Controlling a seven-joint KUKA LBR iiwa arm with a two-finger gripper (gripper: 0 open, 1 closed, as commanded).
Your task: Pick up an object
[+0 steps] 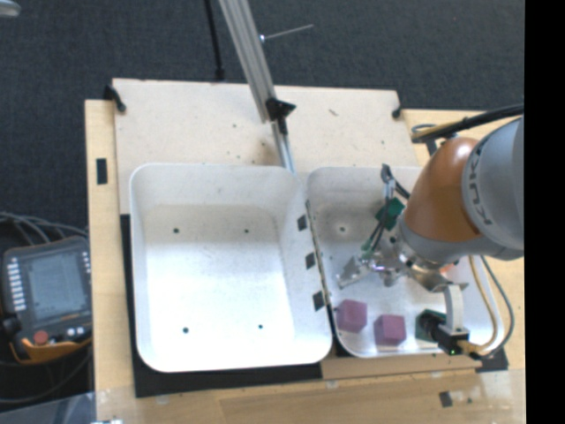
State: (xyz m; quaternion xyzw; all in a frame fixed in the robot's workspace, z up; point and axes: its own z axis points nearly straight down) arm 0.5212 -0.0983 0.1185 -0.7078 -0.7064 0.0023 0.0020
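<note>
While my gripper [375, 268] hangs over the right bin [322, 193], fingers' state unclear, I'd centre it above the nearer purple cube [352, 315] before descending.

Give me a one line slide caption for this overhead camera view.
Robot arm reaches into the right bin, its gripper just above two purple blocks.

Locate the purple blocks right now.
Both purple blocks sit side by side at the near edge of the right bin, just below the gripper.
</note>
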